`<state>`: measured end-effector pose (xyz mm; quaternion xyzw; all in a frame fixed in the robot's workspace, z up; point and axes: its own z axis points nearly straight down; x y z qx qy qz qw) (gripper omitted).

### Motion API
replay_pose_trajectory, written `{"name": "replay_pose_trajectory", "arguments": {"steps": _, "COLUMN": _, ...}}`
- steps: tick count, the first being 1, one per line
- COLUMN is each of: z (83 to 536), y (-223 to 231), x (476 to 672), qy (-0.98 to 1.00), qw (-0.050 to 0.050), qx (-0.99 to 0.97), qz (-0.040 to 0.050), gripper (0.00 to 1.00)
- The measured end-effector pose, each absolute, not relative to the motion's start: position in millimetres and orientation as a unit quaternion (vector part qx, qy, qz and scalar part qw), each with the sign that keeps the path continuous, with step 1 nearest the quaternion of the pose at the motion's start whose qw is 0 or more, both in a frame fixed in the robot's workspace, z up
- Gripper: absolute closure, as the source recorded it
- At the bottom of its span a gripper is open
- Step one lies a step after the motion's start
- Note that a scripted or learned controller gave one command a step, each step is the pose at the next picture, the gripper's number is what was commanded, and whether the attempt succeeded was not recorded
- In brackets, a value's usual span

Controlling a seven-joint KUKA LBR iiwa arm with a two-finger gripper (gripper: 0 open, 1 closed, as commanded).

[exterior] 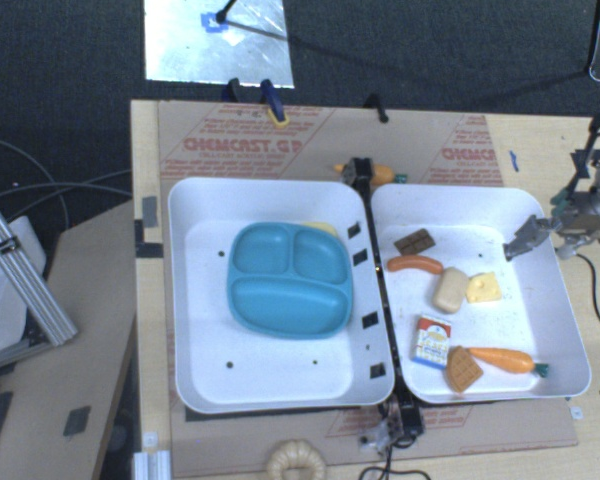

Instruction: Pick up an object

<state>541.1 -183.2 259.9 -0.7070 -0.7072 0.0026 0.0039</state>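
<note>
The cheese (484,288), a small pale yellow wedge, lies in the right bin (570,343), touching the bun (449,291) on its left. It is the piece nearest the gripper (528,236), which hangs over that bin's right rim, so we judge it the likeliest target. We should come straight down and close across its narrow sides, clear of the bun. Whether the gripper is open we cannot tell. The left bin (195,298) holds a blue tray (288,280).

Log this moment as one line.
end effector: over right bin's edge | holding: nothing | toys: untouched | plate: left bin
</note>
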Motion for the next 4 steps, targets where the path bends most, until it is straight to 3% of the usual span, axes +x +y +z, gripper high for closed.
{"name": "replay_pose_trajectory", "arguments": {"steps": 1, "z": 265.8, "y": -182.8, "x": 543.3, "qy": -0.708, "qw": -0.001, "qx": -0.706, "qz": -0.0004, "gripper": 0.0}}
{"name": "replay_pose_trajectory", "arguments": {"steps": 4, "z": 99.3, "y": -185.1, "x": 548.4, "qy": -0.707, "qw": -0.001, "qx": -0.707, "qz": -0.0015, "gripper": 0.0}}
